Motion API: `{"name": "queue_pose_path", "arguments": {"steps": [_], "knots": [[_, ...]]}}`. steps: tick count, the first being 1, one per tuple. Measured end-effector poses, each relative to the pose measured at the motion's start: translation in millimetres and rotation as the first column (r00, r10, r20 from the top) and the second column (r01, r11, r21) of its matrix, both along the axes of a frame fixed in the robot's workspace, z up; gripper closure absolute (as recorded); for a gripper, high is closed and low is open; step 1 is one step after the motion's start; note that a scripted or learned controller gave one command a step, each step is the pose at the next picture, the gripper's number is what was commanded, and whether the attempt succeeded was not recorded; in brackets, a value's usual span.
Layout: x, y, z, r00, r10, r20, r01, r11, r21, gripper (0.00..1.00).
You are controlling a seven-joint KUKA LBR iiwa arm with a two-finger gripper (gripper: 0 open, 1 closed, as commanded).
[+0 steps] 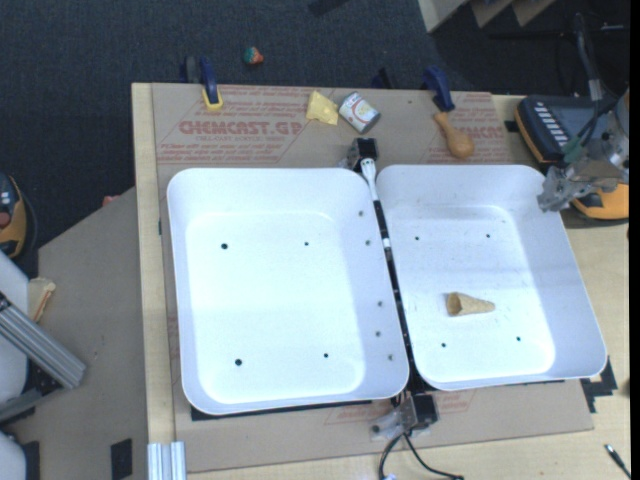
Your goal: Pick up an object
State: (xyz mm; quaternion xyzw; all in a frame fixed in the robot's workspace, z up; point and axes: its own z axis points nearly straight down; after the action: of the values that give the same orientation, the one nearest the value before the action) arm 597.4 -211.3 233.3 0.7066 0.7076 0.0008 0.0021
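A small tan wedge-shaped piece (468, 305) lies flat in the right white bin (540, 268), a little below its middle. My gripper (558, 192) hangs at the far right, over that bin's upper right rim. It is well above and to the right of the wedge and is not touching it. Only a small metal part of the gripper shows past the cables there. The left white bin (200, 268) sits beside the right one.
On the brown board behind the bins lie a yellow chunk (322, 109), a small grey-white box (358, 112) and a wooden-handled tool (455, 138). Blue clamps (210, 80) hold the board's back edge. A black keypad device (546, 124) sits at the right.
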Motion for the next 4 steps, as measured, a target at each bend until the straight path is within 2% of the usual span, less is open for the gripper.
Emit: {"name": "queue_pose_path", "arguments": {"steps": [1, 2, 3, 4], "knots": [[-10, -14, 106, 1.0, -0.002, 0.009, 0.002, 1.0, -0.004, 1.0], [-65, 116, 51, 1.0, 0.01, -0.012, -0.01, 1.0, 0.009, 1.0], [-121, 39, 81, 1.0, -0.01, -0.004, 0.01, 1.0, -0.001, 1.0], [-119, 114, -3, 1.0, 0.005, -0.014, -0.005, 1.0, 0.007, 1.0]]}}
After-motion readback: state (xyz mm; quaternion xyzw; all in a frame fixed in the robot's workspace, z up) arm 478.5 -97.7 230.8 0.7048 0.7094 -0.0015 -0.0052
